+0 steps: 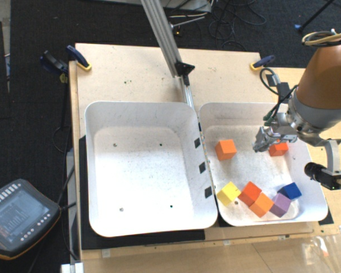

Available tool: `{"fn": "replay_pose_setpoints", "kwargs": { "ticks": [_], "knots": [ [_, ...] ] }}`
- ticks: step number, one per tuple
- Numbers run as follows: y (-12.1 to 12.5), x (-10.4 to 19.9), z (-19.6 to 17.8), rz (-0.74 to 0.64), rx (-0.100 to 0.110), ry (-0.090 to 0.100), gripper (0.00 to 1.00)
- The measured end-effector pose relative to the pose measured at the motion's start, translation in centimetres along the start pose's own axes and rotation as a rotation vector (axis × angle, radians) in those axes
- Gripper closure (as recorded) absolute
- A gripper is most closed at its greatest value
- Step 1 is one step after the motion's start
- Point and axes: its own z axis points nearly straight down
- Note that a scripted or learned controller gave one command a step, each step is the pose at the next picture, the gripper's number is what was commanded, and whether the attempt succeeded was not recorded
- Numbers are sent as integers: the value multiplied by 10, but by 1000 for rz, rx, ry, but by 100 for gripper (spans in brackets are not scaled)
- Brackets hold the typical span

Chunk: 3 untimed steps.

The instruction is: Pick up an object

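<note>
My gripper (263, 143) hangs low over the right bin (312, 209), in its far right part. A small red block (279, 148) lies right beside it, on its right side, partly covered by the wrist. An orange cube (226, 149) sits to the gripper's left, apart from it. Along the bin's near edge lie a yellow cube (229, 193), a red-orange cube (250, 192), an orange cube (262, 204), a purple cube (281, 205) and a blue cube (290, 190), packed close together.
The left bin (96, 152) stands beside the right one, sharing a raised middle wall. A slanted metal rail (162, 30) runs from the back down to the bins. A teach pendant (17, 218) lies at the lower left.
</note>
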Motion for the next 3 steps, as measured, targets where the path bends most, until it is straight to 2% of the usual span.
{"fn": "replay_pose_setpoints", "kwargs": {
  "ticks": [3],
  "knots": [
    [-25,165,-14,-2,0,0,100]
  ]
}}
